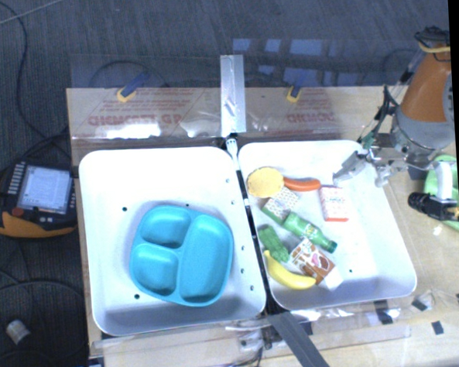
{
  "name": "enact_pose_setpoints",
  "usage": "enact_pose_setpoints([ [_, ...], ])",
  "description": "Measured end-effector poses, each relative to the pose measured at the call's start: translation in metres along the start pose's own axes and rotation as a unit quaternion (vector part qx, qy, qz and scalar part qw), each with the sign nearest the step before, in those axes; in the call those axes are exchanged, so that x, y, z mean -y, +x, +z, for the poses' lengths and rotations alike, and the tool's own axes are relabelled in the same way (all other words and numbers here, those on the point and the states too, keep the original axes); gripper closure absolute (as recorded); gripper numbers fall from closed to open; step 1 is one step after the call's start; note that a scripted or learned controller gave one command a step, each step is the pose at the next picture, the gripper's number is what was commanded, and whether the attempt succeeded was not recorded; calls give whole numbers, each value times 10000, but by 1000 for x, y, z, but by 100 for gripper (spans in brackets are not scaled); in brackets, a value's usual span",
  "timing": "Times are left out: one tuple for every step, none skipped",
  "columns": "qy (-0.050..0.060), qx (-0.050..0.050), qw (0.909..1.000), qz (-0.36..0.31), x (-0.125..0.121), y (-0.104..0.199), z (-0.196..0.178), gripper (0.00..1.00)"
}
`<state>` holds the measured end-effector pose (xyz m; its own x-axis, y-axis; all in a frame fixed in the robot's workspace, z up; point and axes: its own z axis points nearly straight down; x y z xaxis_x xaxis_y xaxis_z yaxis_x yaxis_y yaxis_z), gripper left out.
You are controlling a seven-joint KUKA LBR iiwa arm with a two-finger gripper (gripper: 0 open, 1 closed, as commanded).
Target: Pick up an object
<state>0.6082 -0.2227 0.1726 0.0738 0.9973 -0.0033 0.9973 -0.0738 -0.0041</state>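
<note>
The arm's two-finger tool [362, 165] hovers over the far right corner of the right white bin [388, 239], fingers spread apart, gripping nothing. In that bin lie a yellow banana [288, 277], a green bottle [306, 228] and a small white-and-red card [334, 205]. A blue sectioned plastic tray [181, 254] sits in the left white bin [106, 194].
</note>
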Motion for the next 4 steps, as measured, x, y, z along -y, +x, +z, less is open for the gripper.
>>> enact_pose_setpoints([
  [-3,-24,9987,508,29,13,-5,0],
  [-27,-47,9999,-84,13,15,77,0],
  [-49,9,9988,-495,2,22,83,0],
  [-71,13,9987,-499,1,23,73,100],
])
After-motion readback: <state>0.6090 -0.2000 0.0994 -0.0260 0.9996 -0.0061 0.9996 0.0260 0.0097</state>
